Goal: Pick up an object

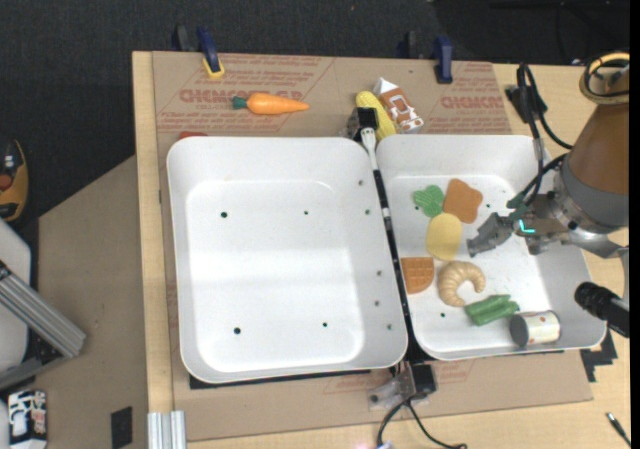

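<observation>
The right bin (520, 159) holds several small toy foods: a green piece (429, 200), an orange-brown slab (462, 200), a yellow lemon-like piece (445, 235), an orange wedge (418, 274), a tan croissant (460, 281), a green pod (491, 309) and a small cylinder with a dark cap (534, 328). My gripper (487, 237) hangs over the middle of this bin, just right of the yellow piece and above the croissant. Its dark fingers point left and down. Nothing shows between them.
The left bin (270, 162) lies beside the right one. Behind the bins on the cardboard lie a toy carrot (270, 105), a yellow item (371, 107) and a small white-and-orange carton (399, 111). Blue clamps (210, 55) hold the board's far edge. Cables run at the right.
</observation>
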